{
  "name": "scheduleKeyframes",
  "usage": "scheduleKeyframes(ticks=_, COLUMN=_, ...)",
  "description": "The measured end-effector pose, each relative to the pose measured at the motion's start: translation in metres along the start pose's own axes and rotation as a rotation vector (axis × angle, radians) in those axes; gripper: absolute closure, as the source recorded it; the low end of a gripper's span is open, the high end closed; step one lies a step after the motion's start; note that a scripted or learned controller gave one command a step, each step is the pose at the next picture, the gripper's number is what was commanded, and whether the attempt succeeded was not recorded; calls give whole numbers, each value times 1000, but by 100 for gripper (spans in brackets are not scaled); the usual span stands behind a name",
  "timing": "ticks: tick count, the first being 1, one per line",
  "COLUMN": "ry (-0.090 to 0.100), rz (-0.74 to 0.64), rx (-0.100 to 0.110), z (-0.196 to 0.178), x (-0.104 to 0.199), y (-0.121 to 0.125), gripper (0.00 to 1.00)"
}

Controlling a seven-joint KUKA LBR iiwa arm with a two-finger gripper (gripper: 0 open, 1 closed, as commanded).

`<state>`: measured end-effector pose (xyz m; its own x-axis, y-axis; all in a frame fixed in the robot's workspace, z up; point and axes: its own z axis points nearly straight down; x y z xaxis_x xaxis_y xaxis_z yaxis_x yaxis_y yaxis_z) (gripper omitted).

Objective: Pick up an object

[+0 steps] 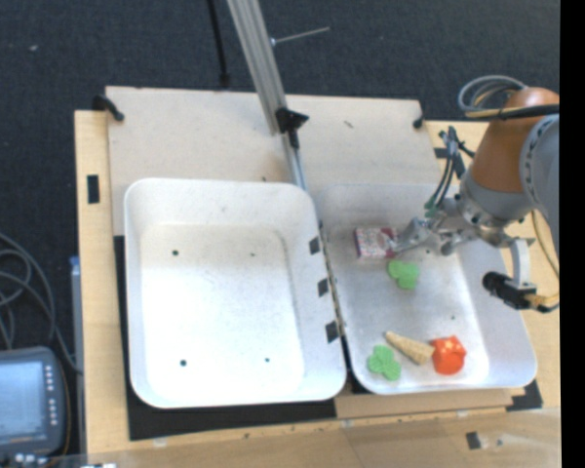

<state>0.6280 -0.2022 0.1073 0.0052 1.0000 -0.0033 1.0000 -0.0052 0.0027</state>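
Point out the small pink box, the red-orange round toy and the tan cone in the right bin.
small pink box [372, 243], camera view, top face
red-orange round toy [449, 355], camera view, centre
tan cone [409, 347], camera view, mid-body

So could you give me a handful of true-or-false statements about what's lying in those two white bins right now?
1. The small pink-and-white box lies in the right white bin. True.
2. The orange-red toy sits in the left white bin. False: it lies in the right bin, near the front edge.
3. Two green toy pieces lie in the right bin. True.
4. The tan cone-shaped piece stands beside the pink-and-white box. False: it lies between the front green piece and the orange-red toy.
5. The arm's gripper hangs over the left bin. False: it is over the right bin, by the box.
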Motion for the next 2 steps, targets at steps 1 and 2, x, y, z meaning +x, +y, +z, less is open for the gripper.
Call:
scheduleKeyframes(ticks=1, ry=-1, rz=2, rx=-8, z=-15, x=-1, y=2, gripper=100)
scheduleKeyframes(ticks=2, ry=1, rz=-4, rx=-5, z=-75, x=-9, y=11, gripper=100)
